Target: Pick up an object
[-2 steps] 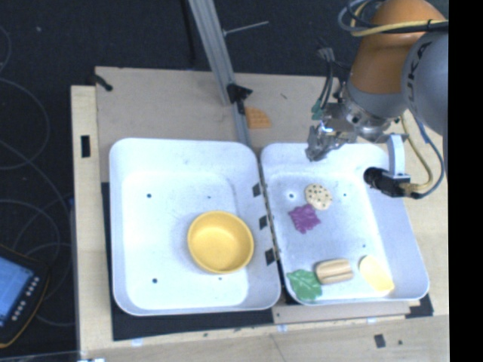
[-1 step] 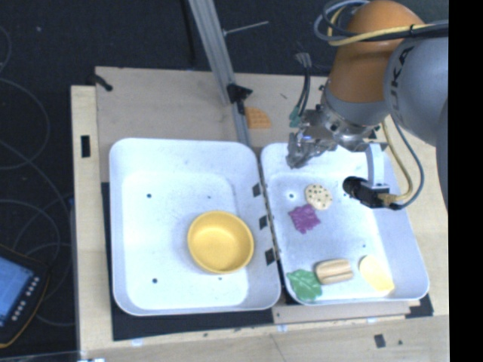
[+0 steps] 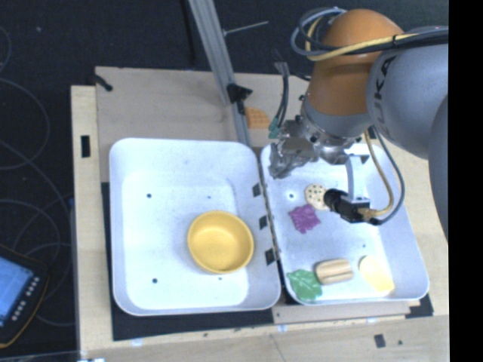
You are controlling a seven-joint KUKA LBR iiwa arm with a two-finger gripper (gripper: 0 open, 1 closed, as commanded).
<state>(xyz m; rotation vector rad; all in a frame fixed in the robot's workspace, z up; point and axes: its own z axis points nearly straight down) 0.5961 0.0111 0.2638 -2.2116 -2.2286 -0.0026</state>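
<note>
1. Gripper (image 3: 285, 159) sits over the upper-left corner of the right bin (image 3: 404, 240), close to the divider between the two bins. Can't tell if it's open or closed: the wrist and cabling hide the tips from this angle. Nothing visibly held.
2. Candidate objects in the right bin: a spotted die (image 3: 315, 195), a purple piece (image 3: 303, 218), a green piece (image 3: 303, 283), a tan cylinder (image 3: 333, 271), a pale yellow piece (image 3: 375, 271).
3. Key relation: the die and the purple piece are nearest, both lying down-frame and slightly right of the gripper. The die is just beside a black fitting (image 3: 341, 204) on the arm's cable, so it's the more crowded of the two.
4. The tan cylinder lies with its long axis roughly left-right in frame, near the bin's bottom edge, with the green piece touching or just beside its left end. That trio along the bottom is well apart from the gripper.
5. Left bin (image 3: 136, 172) holds a yellow bowl (image 3: 219, 240), upright, toward its lower right. It's across the divider, further off than the purple piece.
6. Judgement: no grasp yet; the shortest move is down-frame onto the purple piece.
7. No readable labels, brands or text anywhere.
</note>
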